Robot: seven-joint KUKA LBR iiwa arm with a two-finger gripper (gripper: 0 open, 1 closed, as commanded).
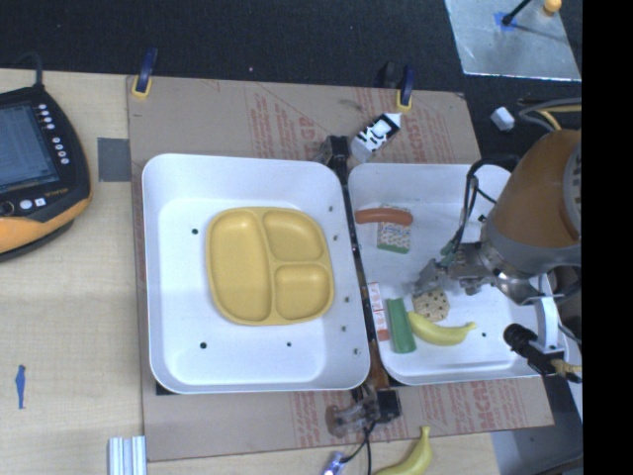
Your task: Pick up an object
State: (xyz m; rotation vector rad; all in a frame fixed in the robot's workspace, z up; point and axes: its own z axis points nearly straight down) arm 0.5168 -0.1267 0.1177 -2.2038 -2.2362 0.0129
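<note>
gripper (435,277) low in right bin (415,191) over cookie (430,306) — finger state unclear, banana (440,331) beside

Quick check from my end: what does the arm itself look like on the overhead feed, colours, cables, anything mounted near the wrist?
The arm is bulky and rounded, with a broad orange band and a grey section below it. Thin black cables loop off its left side. The gripper is a small cluster of dark metal parts.

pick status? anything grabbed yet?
Done: arm is positioned over the right bin, pincer low beside the cookie. In hand: nothing visibly gripped. Left: grasp and lift; cookie, banana, green block and hot dog all lie on the bin floor.
</note>
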